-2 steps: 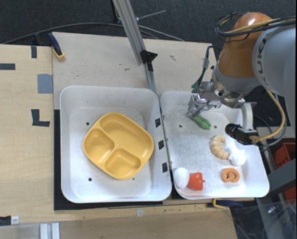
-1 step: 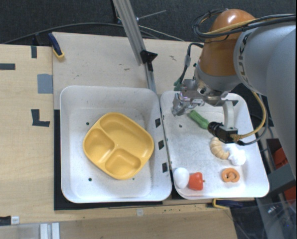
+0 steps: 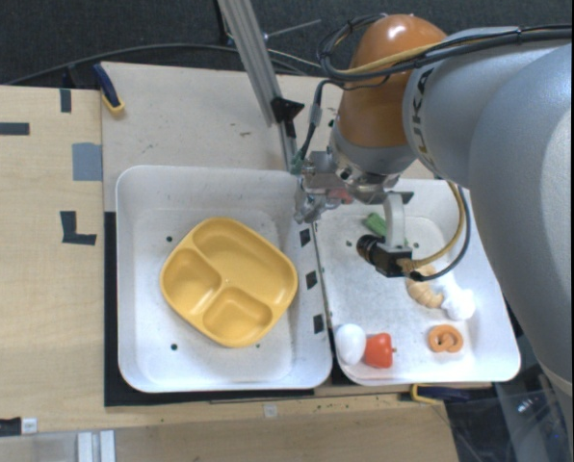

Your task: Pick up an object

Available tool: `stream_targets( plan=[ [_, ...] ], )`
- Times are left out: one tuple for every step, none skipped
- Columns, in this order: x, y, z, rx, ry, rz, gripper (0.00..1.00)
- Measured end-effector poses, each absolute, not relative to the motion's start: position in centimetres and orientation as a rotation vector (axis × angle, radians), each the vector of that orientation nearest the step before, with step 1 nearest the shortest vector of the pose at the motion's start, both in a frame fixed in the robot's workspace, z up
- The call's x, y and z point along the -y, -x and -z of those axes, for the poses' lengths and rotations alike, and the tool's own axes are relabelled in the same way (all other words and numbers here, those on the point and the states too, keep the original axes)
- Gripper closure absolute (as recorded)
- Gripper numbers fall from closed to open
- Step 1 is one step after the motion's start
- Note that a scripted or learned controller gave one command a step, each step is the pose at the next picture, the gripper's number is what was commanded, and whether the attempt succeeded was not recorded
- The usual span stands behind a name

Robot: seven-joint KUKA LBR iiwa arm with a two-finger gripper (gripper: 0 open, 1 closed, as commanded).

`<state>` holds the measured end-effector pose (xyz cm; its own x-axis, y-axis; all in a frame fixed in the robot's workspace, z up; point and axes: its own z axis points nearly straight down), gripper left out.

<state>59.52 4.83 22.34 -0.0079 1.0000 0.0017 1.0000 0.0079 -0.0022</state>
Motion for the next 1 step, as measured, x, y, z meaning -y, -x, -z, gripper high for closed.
stream_targets(
  plan=[
    [-9.92, -57.96, -23.52, 2.228, 2.211, 0.000, 1.00]
  ],
)
